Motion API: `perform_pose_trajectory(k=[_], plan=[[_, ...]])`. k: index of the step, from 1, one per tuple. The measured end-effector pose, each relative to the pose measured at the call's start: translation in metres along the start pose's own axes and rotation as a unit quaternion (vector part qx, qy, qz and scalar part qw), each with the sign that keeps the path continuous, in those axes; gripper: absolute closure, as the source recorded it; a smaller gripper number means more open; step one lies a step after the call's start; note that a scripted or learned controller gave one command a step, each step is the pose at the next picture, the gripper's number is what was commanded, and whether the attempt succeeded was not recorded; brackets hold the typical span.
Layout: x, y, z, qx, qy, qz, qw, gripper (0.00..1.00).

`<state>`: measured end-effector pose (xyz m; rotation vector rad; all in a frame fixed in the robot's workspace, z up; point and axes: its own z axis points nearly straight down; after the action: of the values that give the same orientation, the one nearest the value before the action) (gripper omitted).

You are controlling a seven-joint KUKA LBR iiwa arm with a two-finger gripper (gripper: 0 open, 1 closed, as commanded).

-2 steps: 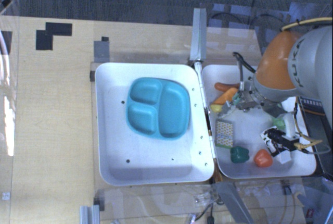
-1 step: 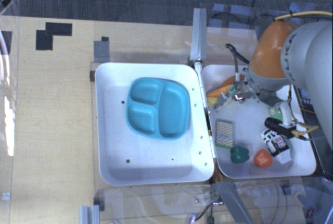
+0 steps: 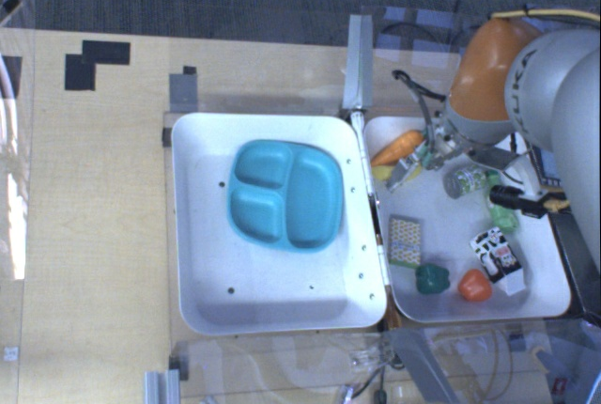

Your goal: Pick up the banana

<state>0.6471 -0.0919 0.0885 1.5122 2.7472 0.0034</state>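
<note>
One banana point(image 3: 383, 173), seen as a small patch of yellow, lies in the upper left corner of the right-hand white bin point(image 3: 554, 303), pressed close against the bin's left wall near the middle of the frame. An orange carrot point(image 3: 399, 147) lies slantwise just above it, touching or partly covering it, so little of the banana is exposed. The gripper point(image 3: 410, 169) sits directly to the right of both, low over that corner, reaching in from the grey and orange arm at the upper right of the frame; whether its fingers are apart or together cannot be told from here, and nothing can be seen held between them. Further out in the same bin are a clear glass jar point(image 3: 466, 180), a green item point(image 3: 504, 216) beside it, a small mesh square point(image 3: 405, 240), a dark green lump point(image 3: 432, 278), a red-orange fruit point(image 3: 474, 286) and a black and white toy cow point(image 3: 496, 251). The left bin point(image 3: 202, 289) holds a blue divided plate point(image 3: 286, 194). The likely risk is that the fingers close on the carrot instead of the banana, because the two lie so close together. The bin wall may also block one finger, causing a shallow pinch that slips off the banana.
</note>
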Motion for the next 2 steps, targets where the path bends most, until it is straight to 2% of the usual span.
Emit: perform_pose_trajectory(k=[1,2], plan=[[-0.001,0.002,-0.014,-0.003,-0.003,-0.001,1.0,1.0],[0.068,0.072,-0.099,-0.002,0.0,0.125,0.9921,1.0]])
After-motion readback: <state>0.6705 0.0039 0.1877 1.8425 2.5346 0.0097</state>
